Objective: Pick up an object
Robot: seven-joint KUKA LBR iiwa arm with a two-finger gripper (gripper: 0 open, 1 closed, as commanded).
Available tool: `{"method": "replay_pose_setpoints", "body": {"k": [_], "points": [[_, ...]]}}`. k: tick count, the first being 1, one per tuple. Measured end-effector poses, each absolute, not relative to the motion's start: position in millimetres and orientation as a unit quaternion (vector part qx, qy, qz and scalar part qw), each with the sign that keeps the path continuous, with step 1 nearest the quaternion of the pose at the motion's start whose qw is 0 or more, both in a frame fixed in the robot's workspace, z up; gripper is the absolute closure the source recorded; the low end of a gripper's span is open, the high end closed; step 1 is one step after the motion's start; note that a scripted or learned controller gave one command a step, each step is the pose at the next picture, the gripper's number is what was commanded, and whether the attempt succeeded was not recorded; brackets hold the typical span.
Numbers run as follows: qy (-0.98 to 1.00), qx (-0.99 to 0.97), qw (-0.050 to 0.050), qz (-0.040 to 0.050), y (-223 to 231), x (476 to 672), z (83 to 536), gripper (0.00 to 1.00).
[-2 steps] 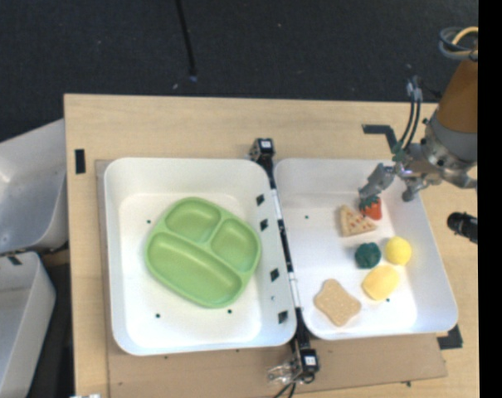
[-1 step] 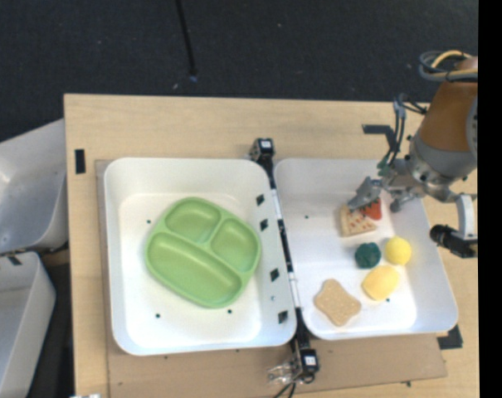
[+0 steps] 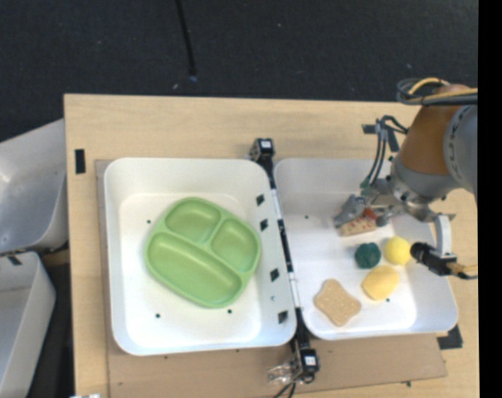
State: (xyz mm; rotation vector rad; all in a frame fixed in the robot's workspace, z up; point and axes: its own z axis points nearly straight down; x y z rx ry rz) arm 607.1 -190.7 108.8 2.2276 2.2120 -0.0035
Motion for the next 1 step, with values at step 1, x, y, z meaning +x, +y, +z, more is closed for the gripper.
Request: {"method": "replay_pose_setpoints", "body": {"k": [1], "points": [[0.704, 0.710, 0.005, 0.0023, -192.2, 610.4, 126.4, 1.00]]}}
